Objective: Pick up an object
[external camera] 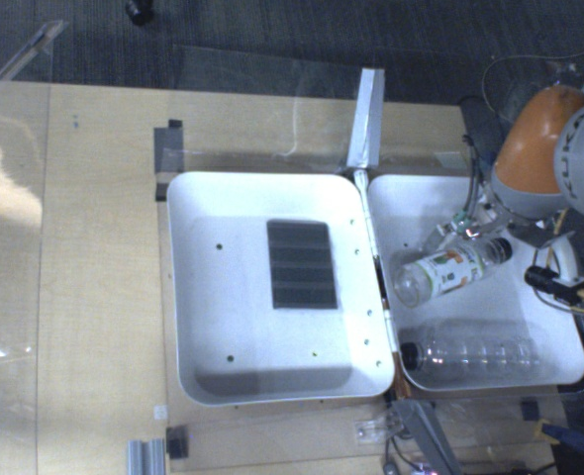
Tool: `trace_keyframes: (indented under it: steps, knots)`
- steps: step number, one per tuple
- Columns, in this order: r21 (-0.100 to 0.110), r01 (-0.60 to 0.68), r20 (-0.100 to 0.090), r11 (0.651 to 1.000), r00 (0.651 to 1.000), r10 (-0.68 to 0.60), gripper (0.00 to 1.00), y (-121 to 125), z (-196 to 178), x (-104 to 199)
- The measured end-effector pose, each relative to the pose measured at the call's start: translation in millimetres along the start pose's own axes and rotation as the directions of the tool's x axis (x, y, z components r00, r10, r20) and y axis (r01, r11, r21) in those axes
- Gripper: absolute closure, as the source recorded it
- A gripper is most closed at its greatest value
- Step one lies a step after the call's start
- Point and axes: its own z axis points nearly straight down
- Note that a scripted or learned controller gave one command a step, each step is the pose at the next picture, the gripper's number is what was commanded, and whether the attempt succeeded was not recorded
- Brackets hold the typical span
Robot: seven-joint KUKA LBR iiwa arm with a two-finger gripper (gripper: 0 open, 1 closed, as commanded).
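Note:
In the right bin (411,206) a small bottle (448,271) with a green and orange label and a dark cap lies on its side, cap toward the right. A clear plastic bottle (475,354) rests along that bin's front wall. A flat black ridged pad (300,263) sits in the middle of the left bin (203,216). My gripper (463,226) hangs low over the right bin, just above and behind the labelled bottle's cap end. Above it are the grey wrist and the orange band (532,156). I see nothing lifted.
A metal divider post (367,117) stands behind the seam between the two bins. Black cables (559,287) trail over the right bin's right rim. A clear screen (15,77) leans at the bench's left side.

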Motion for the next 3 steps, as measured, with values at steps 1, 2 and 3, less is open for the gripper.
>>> trace_keyframes:
  steps: [1,2,3]
  knots:
    - [-0.004,0.214,0.000,0.977,0.977,-0.214,0.00,-10,-2,50]
    - [-0.002,-0.040,0.001,0.999,0.999,0.040,0.00,-5,0,12]
    - [0.017,-0.024,-0.005,1.000,1.000,0.024,0.00,54,1,10]
